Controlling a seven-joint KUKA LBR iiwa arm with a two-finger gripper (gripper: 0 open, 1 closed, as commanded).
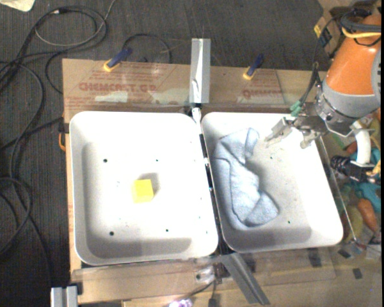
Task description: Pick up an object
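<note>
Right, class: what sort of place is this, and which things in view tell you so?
Probably a robotics lab test bench: a grey arm with an orange band, two shallow white plastic bins clamped on cardboard, and loose black cables across the floor.

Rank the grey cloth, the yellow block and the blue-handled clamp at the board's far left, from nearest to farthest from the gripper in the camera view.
1. Grey cloth: right bin, just left of and below the gripper.
2. Yellow block: middle of the left bin.
3. Blue-handled clamp: board's far edge, beyond the left bin, only a little farther than the block.
</note>
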